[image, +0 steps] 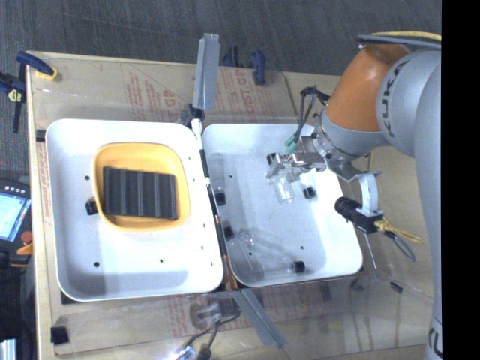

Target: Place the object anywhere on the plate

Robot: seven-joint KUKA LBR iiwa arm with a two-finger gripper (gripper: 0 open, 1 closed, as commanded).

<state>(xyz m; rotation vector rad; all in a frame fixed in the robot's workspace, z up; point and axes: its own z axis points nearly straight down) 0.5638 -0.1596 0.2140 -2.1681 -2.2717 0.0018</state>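
Yellow is what meets your eye first on the left: a yellow plate [139, 156] with rounded corners lies in the left bin [75, 268], and a dark ribbed rectangle [140, 193] sits on its middle and lower part. Move across the divide and you reach the right bin [341, 257]. Near its front edge you can make out a clear, glassy object [259, 244] lying on the white floor, well apart from the plate. Further right and higher, the gripper [289, 172] hangs over the upper middle of that bin, below the grey wrist and the orange band [358, 88]. You see something pale and transparent at its tip, but you cannot tell how far the fingers are spread or whether they have hold of anything.
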